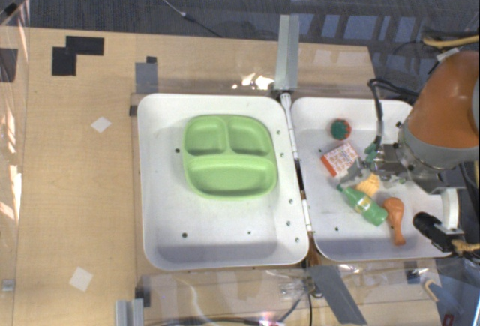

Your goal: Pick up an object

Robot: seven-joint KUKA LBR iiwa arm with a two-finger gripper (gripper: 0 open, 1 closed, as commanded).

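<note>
Yellow block [368, 184], beside green plastic bottle [363, 205], right white bin [319, 167]; gripper [365, 173] directly over it, finger state indiscernible, possibly touching.

A light-green plastic divided tray [229, 156] lies in the white left bin [161, 242]; the white right bin [319, 118] holds a dark-green ball [341, 127], red-and-white packet [340, 159], green bottle [364, 206], orange carrot-shaped toy [394, 218].

A green divided tray [228, 157] lies in the left white bin [161, 231].
</note>
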